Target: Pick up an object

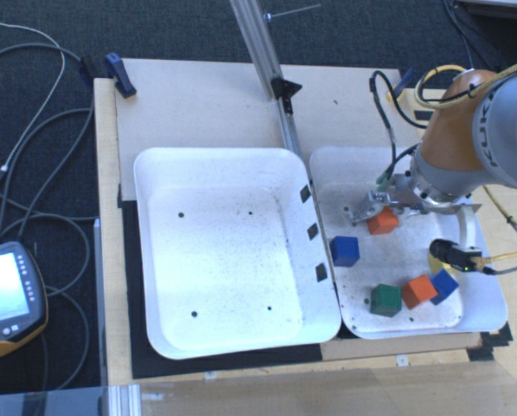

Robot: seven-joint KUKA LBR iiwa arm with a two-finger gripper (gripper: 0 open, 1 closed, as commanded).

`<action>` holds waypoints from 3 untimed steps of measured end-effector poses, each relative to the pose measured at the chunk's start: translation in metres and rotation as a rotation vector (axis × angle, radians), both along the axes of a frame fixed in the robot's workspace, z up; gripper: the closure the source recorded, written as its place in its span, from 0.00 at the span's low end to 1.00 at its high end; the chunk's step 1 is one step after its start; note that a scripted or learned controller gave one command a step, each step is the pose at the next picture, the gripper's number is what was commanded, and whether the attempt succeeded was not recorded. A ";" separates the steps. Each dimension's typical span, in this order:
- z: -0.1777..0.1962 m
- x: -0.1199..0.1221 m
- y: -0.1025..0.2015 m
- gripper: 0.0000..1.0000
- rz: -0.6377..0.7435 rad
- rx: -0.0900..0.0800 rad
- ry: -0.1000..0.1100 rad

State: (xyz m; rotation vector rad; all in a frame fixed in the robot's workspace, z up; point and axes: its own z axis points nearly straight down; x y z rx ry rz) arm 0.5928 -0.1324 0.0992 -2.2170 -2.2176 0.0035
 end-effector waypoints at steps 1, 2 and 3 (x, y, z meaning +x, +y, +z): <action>0.011 0.003 -0.001 1.00 0.000 -0.001 -0.007; 0.105 -0.011 0.098 1.00 0.010 0.001 -0.014; 0.100 -0.001 0.186 1.00 0.010 0.001 -0.006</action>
